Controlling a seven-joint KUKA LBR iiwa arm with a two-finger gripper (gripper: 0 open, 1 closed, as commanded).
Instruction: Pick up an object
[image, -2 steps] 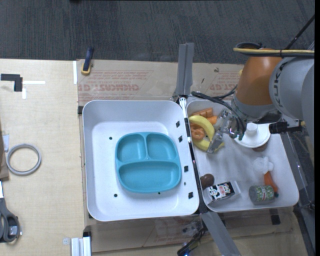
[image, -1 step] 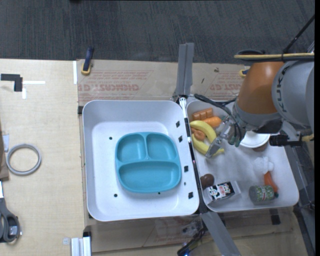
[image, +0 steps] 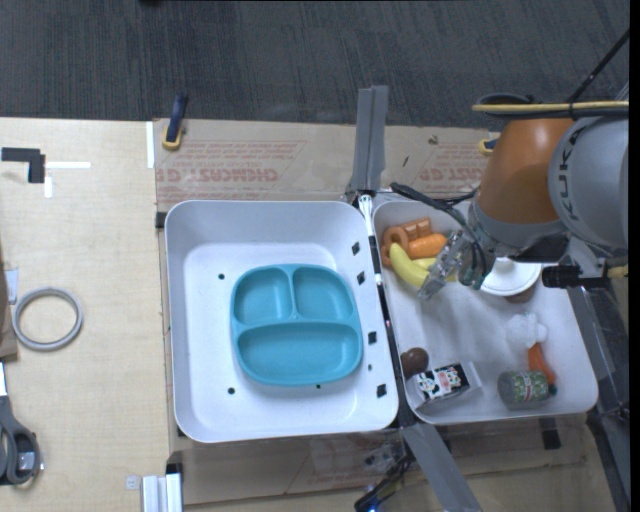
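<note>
Camera view, looking down at a slant on 2 shallow white bins side by side on a pale wooden bench (image: 80, 220). Left bin (image: 190, 330): smooth plastic with rounded corners, bearing at its centre a turquoise plate (image: 296, 325), glossy, rounded-rectangular, divided into 3 compartments (2 small toward the far edge, 1 long toward the near edge). Right bin (image: 570, 400): holding several small objects. Near its far-left corner, a curved yellow banana (image: 404, 264) lying just beside an orange carrot-like piece (image: 422, 243). Along its near edge, from left to right: a rounded dark brown lump (image: 414, 360); a flat black-and-white printed box (image: 443, 381), tilted; a squat grey-green cylinder (image: 524, 388) lying on its side. Just beyond the cylinder, a small orange-red tapered piece (image: 540, 358) and a white crumpled lump (image: 524, 329). Arm entering from the right edge, grey casing with a smooth orange band (image: 520, 170). Gripper (image: 443, 272) low over the far-left part of the right bin, metallic fingers pointing toward the banana's right end and touching or almost touching it; spread of the jaws not resolvable, cannot tell whether anything sits between them. On the bench left of the bins, a flat grey ring (image: 45, 318).
</note>
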